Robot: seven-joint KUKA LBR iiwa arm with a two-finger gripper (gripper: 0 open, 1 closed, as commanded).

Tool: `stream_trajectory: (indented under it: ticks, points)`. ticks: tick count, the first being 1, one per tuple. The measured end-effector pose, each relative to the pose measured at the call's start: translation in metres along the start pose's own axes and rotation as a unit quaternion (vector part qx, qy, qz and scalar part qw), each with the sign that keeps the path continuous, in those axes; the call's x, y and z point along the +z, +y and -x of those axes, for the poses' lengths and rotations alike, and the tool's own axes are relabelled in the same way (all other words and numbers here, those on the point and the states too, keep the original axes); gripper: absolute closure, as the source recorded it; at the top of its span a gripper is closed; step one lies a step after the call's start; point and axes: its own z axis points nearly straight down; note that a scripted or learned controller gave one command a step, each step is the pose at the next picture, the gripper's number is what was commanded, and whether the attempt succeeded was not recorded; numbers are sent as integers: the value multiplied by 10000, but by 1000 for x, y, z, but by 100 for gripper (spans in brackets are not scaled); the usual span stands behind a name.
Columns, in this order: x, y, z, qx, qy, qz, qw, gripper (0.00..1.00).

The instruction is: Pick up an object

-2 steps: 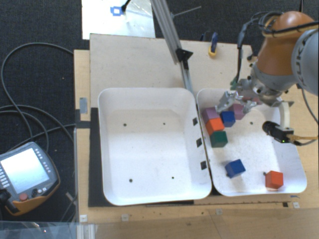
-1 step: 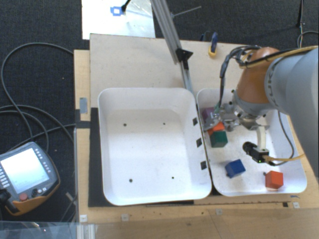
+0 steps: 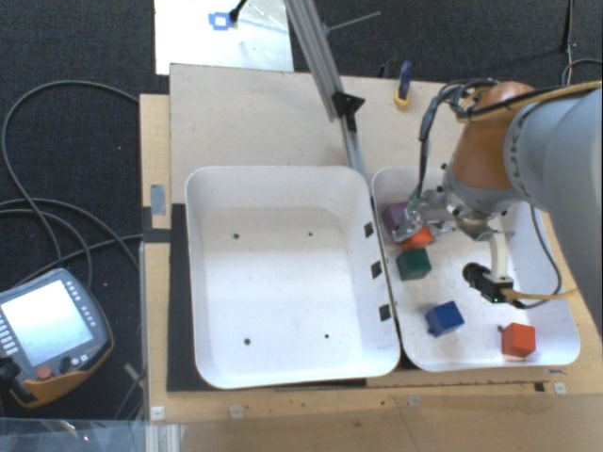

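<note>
The end effector is lowered into the right bin by the worktop's right edge, just over an orange block (with a green block beside it), probably to grab it, but its grip cannot be told.

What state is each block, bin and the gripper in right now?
gripper: low in the right bin, over the blocks by its left wall
orange block: under the gripper, partly hidden; grasp unclear
purple block: against the left wall
green block: loose
blue block: loose
red block: loose, near corner
left bin: holds no blocks
</note>
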Motion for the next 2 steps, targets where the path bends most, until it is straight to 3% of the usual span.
stream_trajectory:
  ticks: [1, 2]
  points:
    - [-94, 30, -82, -45, 12, 37, 10000, 100]
    - [-88, -5, -148, -37, 15, -26, 10000, 100]
